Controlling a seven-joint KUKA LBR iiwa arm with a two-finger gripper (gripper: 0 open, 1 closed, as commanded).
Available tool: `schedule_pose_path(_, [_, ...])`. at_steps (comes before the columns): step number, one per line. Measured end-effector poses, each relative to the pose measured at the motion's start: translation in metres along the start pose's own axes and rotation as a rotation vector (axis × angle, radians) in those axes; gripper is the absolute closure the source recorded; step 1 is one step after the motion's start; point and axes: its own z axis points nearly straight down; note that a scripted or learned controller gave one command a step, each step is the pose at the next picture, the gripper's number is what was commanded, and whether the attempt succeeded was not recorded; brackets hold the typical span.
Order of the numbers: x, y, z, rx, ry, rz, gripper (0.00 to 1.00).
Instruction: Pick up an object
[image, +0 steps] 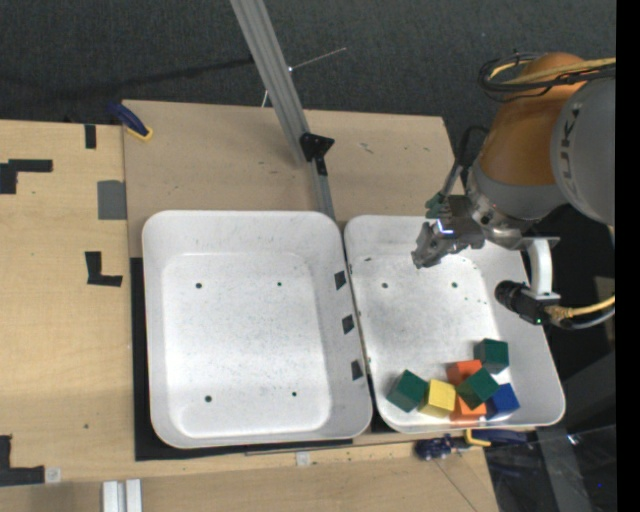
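Several small blocks lie huddled in the near right corner of the right bin (400, 310): a green block (407, 389), a yellow block (440, 397), an orange block (464, 385), a dark green block (491, 352) and a blue block (503, 399). My gripper (432, 247) hangs over the far part of the right bin, well away from the blocks, and nothing shows between its dark fingers. Whether they stand open or shut is too small to make out.
The left bin (160, 300) sits beside the right one, with a raised divider between them. A slanted metal pole (280, 80) crosses the bench behind the bins. A blue and yellow clip (132, 120) lies at the far left of the bench.
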Motion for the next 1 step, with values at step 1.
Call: schedule_pose_path(1, [0.0554,0.0272,0.0107,0.000,0.000,0.000,1.00])
